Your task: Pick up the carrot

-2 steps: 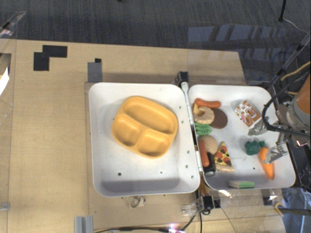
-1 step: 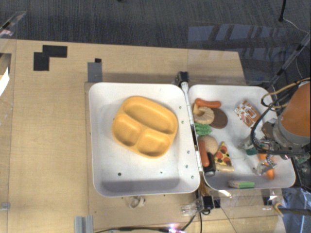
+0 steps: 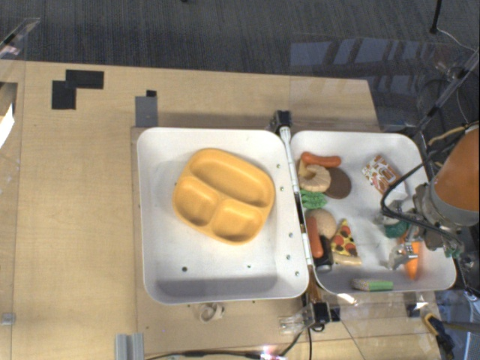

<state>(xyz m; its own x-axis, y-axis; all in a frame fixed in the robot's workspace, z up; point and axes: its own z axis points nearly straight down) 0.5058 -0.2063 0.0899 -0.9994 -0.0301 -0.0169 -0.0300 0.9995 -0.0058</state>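
A divided plate (image 3: 223, 195) lies in the left bin (image 3: 154, 223); toy foods (image 3: 324, 201) fill the right bin (image 3: 401, 142).

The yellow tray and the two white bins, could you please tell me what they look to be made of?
The yellow tray looks like moulded plastic with a smooth, slightly glossy finish: rounded compartments, soft highlights along the ridges. The white bins seem to be plastic or painted sheet metal; matt white, rounded corners, small dark holes or fasteners in the floor. The look leaves it open.
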